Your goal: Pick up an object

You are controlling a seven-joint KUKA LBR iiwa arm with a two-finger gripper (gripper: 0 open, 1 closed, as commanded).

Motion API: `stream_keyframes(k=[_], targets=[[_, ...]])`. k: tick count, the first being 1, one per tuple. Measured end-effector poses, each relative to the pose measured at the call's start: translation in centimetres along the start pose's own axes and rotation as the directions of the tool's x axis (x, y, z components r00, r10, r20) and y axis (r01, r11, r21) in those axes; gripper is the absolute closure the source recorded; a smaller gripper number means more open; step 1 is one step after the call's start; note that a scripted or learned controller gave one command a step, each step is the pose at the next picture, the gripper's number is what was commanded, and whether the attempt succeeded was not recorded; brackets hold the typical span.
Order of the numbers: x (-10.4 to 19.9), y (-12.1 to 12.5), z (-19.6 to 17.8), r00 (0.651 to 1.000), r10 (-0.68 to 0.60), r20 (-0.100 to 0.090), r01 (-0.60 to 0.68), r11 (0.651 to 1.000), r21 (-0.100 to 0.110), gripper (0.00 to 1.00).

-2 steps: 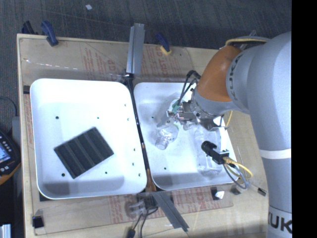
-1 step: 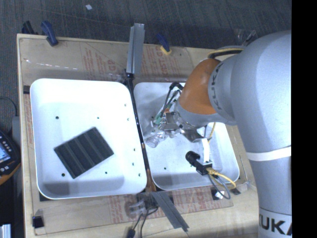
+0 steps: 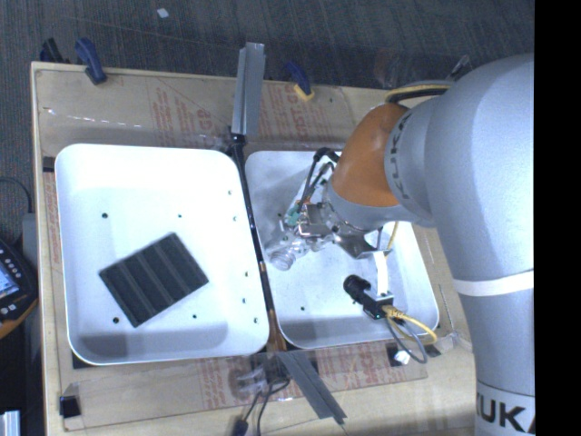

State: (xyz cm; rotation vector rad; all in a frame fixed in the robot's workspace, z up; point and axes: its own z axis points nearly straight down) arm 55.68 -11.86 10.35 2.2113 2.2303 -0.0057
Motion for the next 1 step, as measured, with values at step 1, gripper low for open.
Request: stream_keyframes(k=[1], targets=[[6.68, 3.32, -8.27, 0.997, -0.082, -0.009, 0.082, 0.996, 0.031, 1.0]])
